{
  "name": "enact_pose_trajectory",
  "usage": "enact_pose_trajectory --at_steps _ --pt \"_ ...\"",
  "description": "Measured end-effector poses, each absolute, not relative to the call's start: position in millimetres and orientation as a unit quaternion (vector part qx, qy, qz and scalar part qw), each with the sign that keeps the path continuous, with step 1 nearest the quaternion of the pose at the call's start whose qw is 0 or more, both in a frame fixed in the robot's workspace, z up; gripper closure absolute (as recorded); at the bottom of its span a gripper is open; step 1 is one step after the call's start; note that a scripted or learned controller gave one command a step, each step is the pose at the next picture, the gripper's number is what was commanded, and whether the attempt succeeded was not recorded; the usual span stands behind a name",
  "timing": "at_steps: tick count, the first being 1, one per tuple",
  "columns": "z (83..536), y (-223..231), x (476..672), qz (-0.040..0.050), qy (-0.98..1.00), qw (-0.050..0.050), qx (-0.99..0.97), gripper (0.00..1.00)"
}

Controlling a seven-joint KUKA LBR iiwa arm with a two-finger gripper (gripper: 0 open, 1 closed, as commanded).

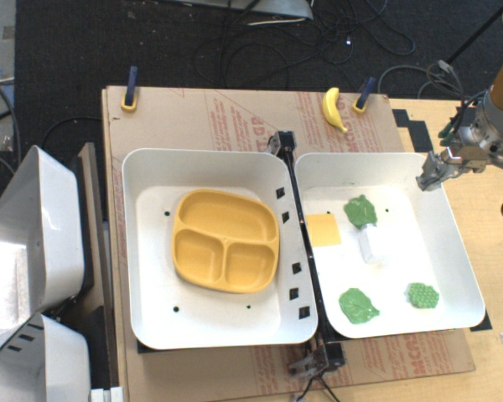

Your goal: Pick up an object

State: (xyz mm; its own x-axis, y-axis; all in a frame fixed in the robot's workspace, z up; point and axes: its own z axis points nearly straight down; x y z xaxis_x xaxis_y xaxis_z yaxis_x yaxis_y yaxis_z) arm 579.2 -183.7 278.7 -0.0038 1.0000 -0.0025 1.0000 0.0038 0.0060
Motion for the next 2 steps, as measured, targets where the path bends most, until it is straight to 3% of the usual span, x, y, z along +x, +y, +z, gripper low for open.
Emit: enact_pose_trajectory --at_steps 2 --pt "249 -81 603.6 -0.0002 0.710 -0.001 0.705 1.00"
